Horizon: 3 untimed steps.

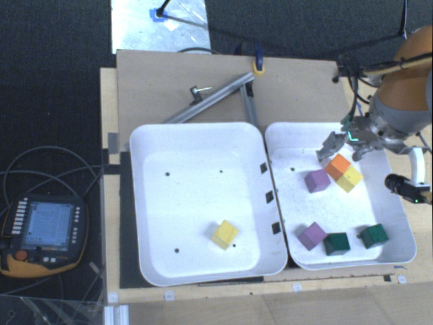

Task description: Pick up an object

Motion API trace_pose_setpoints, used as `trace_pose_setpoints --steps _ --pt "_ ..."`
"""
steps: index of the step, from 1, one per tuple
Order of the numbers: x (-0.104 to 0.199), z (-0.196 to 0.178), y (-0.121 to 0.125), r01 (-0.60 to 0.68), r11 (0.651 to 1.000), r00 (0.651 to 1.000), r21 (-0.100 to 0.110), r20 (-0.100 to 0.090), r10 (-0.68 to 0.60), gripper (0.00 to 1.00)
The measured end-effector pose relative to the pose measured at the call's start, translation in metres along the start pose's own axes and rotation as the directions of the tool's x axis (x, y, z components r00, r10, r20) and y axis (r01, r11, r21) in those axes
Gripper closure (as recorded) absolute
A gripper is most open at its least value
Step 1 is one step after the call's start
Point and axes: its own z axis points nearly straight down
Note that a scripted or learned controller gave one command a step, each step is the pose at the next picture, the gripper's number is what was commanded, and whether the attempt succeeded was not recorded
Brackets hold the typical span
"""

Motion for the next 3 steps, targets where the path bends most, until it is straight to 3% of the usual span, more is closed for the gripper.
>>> trace_pose_setpoints --steps 2,3 --pt "0.006 0.109 -0.006 -0.002 1.0 1.0 0.005 0.0 0.002 0.0" --pt "0.006 0.13 -0.006 -0.002 1.0 1.0 0.003 0.001 0.002 0.0"
